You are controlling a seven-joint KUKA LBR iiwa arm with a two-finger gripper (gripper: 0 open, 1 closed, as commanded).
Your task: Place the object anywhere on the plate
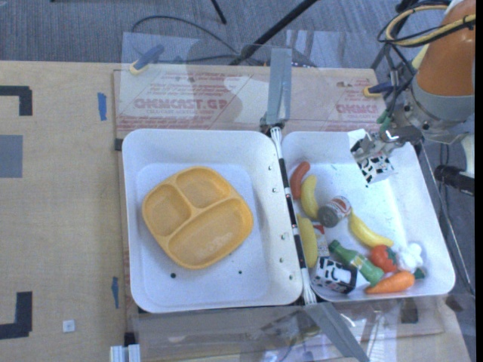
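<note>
A yellow plate [198,216] with three compartments lies in the left bin [143,149], with nothing on it. The right bin [423,202] holds several toy foods: a red sausage [299,176], a banana [309,196], a second banana [368,233], a round grey and white piece [333,211], a green bottle [355,261] and a carrot [390,283]. My gripper [373,157] hangs over the right bin's far right corner, away from the pile. A black-and-white patterned patch sits at its tip; whether that is a held object is unclear.
A black-and-white patterned toy [334,274] and a long yellow piece [307,240] lie against the divider [287,202] between the bins. A red toy [381,256] and a white one [411,255] sit near the front right. The grey and orange arm [445,74] stands at the right.
</note>
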